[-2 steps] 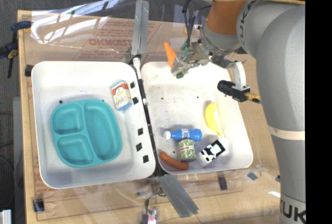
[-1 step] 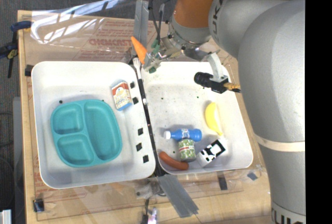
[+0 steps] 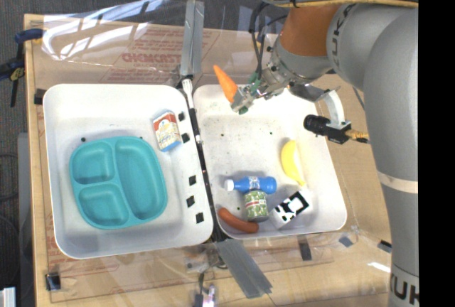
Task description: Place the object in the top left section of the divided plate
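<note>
A: Down at the near edge, a strip of grey tape [image 3: 242, 276] lies on the table [image 3: 106, 50] just below the two bins. Now the left bin [image 3: 57, 106]: a teal divided plate [image 3: 117, 181] sits in it, and a small carton [image 3: 166, 131] lies just beside the plate's upper right corner.

B: Moving right, the right bin [image 3: 234, 149]. A sausage [image 3: 237, 221] lies along its near wall, a blue-capped bottle [image 3: 250, 185] and a small can [image 3: 257, 206] touch each other, a black-and-white cube [image 3: 291, 208] sits just right of them, and a banana [image 3: 291, 162] lies above that.

A: And the carrot [image 3: 227, 84]?

B: At the right bin's far edge, tilted, right beside the gripper [image 3: 244, 101]. Whether the fingers are apart or closed, I cannot tell.
</note>
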